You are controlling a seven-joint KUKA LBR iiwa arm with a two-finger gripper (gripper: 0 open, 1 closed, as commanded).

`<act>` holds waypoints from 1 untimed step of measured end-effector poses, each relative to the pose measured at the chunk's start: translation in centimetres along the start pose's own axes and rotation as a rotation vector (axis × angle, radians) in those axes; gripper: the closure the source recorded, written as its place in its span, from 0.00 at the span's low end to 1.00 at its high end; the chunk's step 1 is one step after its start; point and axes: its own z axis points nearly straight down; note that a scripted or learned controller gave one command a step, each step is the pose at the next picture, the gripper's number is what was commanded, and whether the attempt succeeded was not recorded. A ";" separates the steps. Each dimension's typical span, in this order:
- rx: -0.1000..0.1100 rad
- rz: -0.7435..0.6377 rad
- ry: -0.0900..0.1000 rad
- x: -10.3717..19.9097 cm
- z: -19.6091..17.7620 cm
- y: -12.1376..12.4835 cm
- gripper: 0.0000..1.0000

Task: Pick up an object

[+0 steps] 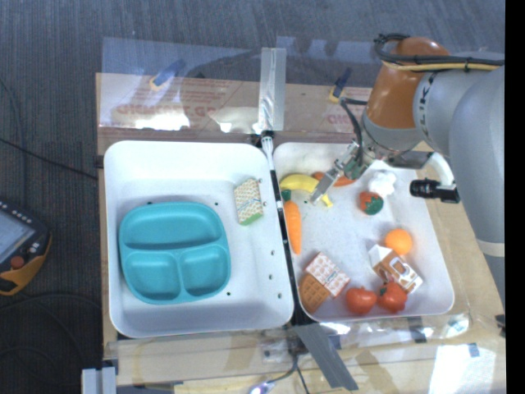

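Reaching down into the upper part of the right bin (439, 261), with the gripper (343, 173) hovering low at upper centre-right of the frame. Not yet lifting anything: no object sitting between the fingers, so the pick remaining undone. Fingers possibly parted a little, though too small and blurred to tell. Lying nearest, the toy banana (299, 184), just left of the fingertips and perhaps touching them. Resting further off: a carrot (292, 226) below the banana, an orange (399, 241) at right, tomatoes (361, 300) toward the lower edge. Sitting apart in the left bin (115, 171), a teal divided plate (172, 249).
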 end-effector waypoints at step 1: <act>-0.006 0.034 -0.011 0.6 2.6 -0.2 0.00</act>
